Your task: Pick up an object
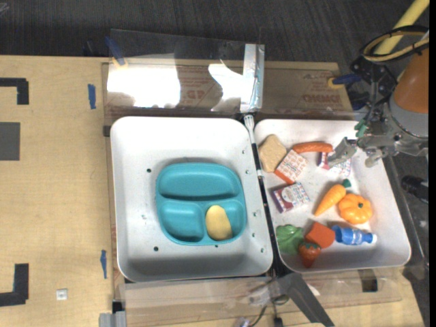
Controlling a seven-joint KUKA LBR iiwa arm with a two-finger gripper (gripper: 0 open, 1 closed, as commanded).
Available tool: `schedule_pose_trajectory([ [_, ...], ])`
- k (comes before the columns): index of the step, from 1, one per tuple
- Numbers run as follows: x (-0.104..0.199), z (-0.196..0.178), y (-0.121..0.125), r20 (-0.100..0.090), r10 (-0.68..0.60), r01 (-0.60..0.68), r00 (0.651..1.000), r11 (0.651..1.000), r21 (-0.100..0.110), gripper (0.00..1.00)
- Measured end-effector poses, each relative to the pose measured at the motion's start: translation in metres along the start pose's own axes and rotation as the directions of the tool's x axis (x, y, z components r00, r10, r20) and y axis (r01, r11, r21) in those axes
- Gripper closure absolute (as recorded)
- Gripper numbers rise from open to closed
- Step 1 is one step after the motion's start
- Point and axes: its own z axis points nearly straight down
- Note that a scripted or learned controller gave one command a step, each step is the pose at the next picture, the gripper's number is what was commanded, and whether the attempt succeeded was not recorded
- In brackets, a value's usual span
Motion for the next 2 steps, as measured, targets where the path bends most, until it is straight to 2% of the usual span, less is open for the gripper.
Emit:
schedule_pose_trajectory([
  [1, -0.0293, 0.1102, -0.0034, 0.002, -0.215, 0.215, 0.977, 0.977, -0.003, 0.0],
  [2, -0.0294, 0.1149, 0.0016, 0.004, -0.461, 0.461, 0.887, 0.887, -0.003, 0.0],
])
